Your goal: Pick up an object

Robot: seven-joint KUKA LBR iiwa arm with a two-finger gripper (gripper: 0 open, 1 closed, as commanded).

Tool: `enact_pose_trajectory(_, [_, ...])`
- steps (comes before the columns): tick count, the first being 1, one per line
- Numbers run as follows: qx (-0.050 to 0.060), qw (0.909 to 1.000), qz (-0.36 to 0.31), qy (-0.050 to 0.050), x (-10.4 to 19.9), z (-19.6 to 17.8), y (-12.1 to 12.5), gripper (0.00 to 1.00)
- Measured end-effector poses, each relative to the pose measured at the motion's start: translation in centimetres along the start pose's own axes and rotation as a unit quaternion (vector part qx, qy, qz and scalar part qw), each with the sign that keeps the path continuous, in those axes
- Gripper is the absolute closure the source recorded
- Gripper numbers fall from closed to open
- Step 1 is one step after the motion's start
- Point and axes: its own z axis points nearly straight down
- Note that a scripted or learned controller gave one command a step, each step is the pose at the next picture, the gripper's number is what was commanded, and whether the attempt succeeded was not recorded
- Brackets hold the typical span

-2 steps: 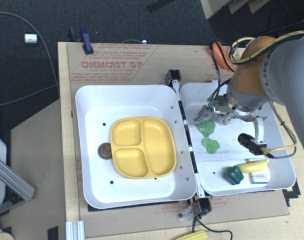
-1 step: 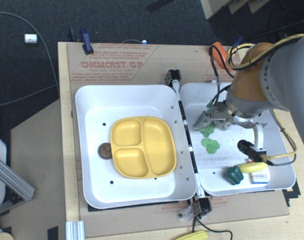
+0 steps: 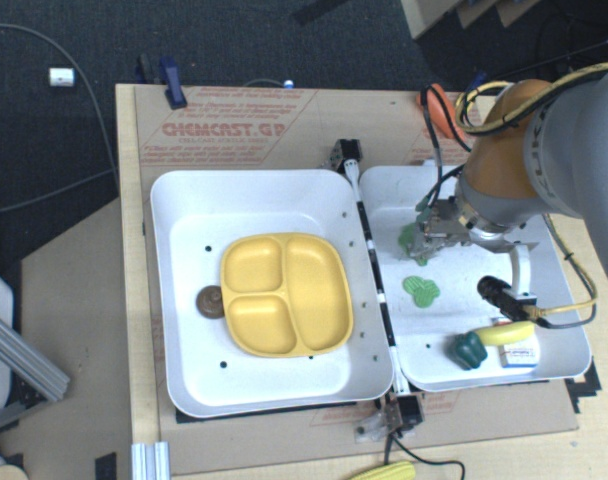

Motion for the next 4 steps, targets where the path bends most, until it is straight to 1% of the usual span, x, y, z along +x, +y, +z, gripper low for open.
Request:
enact_pose_trajectory(1, [0.000, 1.0000, 0.000, 0.000, 0.0, 0.0, 0.0, 0.00])
enact_pose_trajectory(2, [0.001, 1.0000, 0.000, 0.000, 0.0, 1.1, -4.2, 0.00])
enact_pose_trajectory(3, [0.000, 1.0000, 0.000, 0.000, -0.3, 1.0, -3.5, 0.00])
enact_pose_trajectory(4, [0.001, 1.0000, 0.000, 0.000, 0.0, 1.0, -5.1, 0.00])
